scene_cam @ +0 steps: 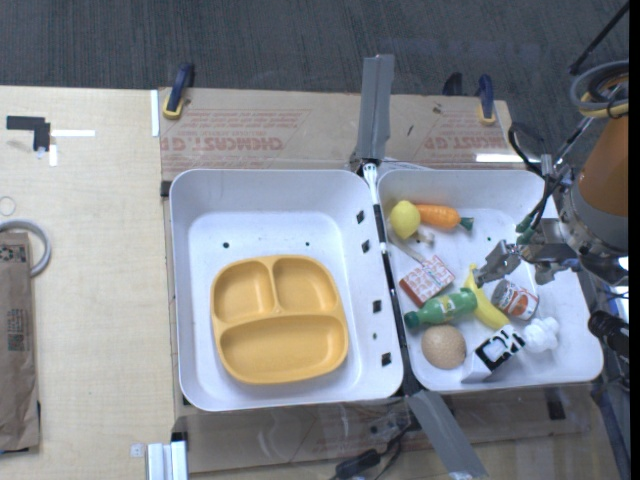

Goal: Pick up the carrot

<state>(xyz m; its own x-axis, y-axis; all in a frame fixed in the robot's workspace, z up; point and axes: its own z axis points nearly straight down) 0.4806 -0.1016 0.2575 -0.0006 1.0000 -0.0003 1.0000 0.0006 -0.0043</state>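
2 white bins sat side by side. Left bin held a yellow divided plate. Right bin was cluttered: carrot lay near the back wall, orange body pointing left, green end right, touching or just beside a lemon on its left. Further forward lay a red-white packet, green bottle, banana, brown egg-like ball, small can, white bottle and a black-white item. Gripper hung over the right bin's middle-right, above the banana and can, well apart from the carrot. Jaws looked slightly parted, nothing between them.
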